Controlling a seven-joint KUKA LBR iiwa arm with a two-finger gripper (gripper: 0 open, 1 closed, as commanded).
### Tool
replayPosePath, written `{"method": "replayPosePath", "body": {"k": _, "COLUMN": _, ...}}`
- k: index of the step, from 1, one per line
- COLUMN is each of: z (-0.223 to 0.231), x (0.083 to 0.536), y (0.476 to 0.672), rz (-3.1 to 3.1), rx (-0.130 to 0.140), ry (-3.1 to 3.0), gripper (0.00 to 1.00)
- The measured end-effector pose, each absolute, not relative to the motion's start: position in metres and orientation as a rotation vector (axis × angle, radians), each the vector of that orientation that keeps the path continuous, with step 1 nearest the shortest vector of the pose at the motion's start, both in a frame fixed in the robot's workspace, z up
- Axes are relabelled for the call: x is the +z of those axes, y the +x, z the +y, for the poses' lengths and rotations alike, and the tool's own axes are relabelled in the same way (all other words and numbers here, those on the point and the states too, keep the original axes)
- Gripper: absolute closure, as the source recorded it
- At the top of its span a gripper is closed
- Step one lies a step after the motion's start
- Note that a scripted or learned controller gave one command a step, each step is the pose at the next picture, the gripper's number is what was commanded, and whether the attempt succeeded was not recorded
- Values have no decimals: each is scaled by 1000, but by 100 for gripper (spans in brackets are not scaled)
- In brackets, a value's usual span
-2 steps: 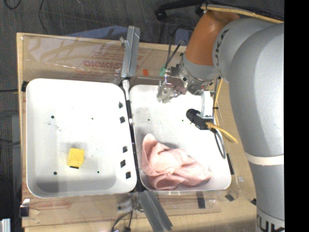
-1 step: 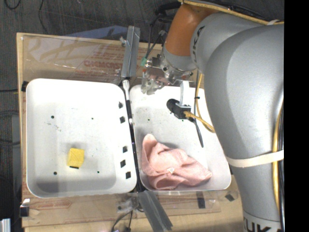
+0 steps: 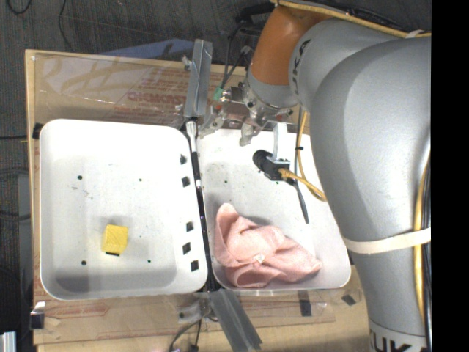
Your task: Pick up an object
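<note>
Bins: two shallow white plastic bins side by side, the left bin and the right bin, split by a grey divider.
Objects: two in all, one per bin.
Yellow piece: one small yellow squarish block lies in the near part of the left bin, well apart from the walls; too near square to give a long axis.
Pink piece: one crumpled pink cloth lies in the near part of the right bin, its left edge just beside the divider; its long axis runs across the bin, left to right, sloping down toward the right.
Arm: the grey arm with the orange band comes in from the right and bends down over the far end of the right bin.
Pincer: the gripper sits above the far edge of the right bin, well apart from both objects; whether it is released or clenched cannot be told.
</note>
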State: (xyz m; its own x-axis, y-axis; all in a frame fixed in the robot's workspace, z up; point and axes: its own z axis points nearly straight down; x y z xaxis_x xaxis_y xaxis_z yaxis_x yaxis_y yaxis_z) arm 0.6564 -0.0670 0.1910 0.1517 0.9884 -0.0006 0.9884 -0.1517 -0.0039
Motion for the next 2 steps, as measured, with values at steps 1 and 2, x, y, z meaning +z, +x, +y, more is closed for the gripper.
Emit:
{"method": "replayPosePath", "body": {"k": 1, "z": -93, "x": 135, "y": 659, "rz": -2278, "rx": -3, "ry": -2172, "gripper": 0}}
{"method": "replayPosePath", "body": {"k": 2, "z": -108, "x": 105, "y": 659, "rz": -2342, "rx": 7, "ry": -2117, "gripper": 0}}
